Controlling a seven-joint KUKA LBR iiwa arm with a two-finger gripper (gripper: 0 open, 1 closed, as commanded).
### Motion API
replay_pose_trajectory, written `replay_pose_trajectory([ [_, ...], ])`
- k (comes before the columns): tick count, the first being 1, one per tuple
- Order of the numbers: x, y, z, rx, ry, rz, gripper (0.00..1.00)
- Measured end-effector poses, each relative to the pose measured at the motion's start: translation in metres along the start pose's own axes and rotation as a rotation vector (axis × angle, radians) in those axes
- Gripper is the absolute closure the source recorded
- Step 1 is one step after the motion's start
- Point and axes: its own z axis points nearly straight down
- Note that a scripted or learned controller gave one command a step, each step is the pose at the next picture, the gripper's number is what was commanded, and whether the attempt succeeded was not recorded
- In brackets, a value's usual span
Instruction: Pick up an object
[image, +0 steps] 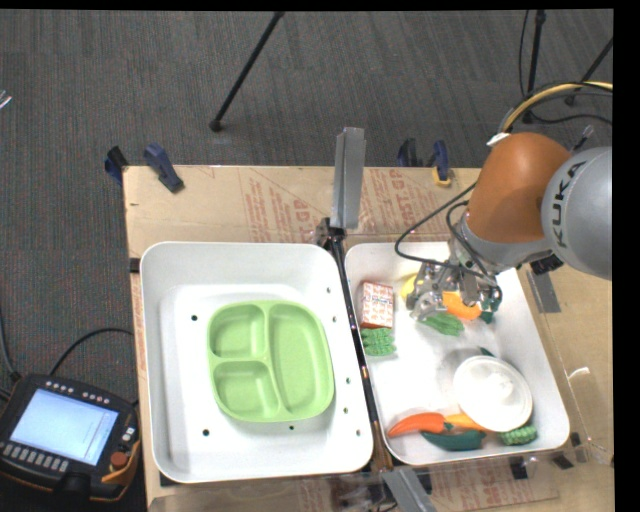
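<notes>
I see the end effector (455, 290) low in the right bin (545, 360), toward its 12 o'clock end, directly over a small orange item (463, 302) and a green toy piece (441, 323); I cannot tell how far it is open or whether it grips anything. A small printed carton (377, 304) stands at the bin's 10 o'clock, with a green ridged piece (379, 343) just below it. A white round lid (491, 391) sits near 5 o'clock, a toy carrot (420, 423) beside it. In the left bin (160, 300), a green divided plate (270, 360) lies near the centre.
</notes>
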Motion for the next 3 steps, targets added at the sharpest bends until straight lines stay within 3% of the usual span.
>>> replay_pose_trajectory([
  [1,0.067,0.005,0.012,0.001,0.006,0.229,1.00],
  [2,0.067,0.005,0.011,0.001,0.005,0.228,0.00],
  [3,0.159,-0.066,0.009,0.001,-0.001,0.125,0.00],
])
